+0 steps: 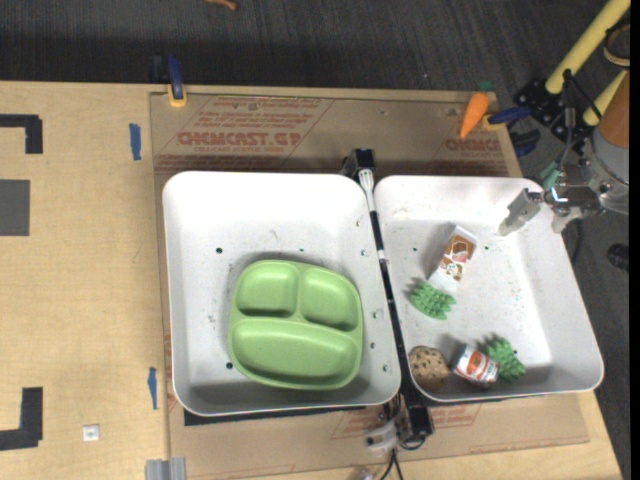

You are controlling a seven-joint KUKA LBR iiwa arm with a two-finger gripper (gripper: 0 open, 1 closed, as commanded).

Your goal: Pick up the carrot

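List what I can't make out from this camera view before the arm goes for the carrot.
- Gripper: small and blurred at the right bin's far corner; whether its fingers are open or shut cannot be told.
- Arm: cut off by the right edge.
- Carrot: outside the bins on the board; too small to judge whether it lies flat.
- Small carton: print too small to read.
- Can: partly overlapped by green toy.

Glossy plastic green tray [296, 335], smooth white bins [190, 268] (slightly speckled), matt cardboard bench [90, 268]
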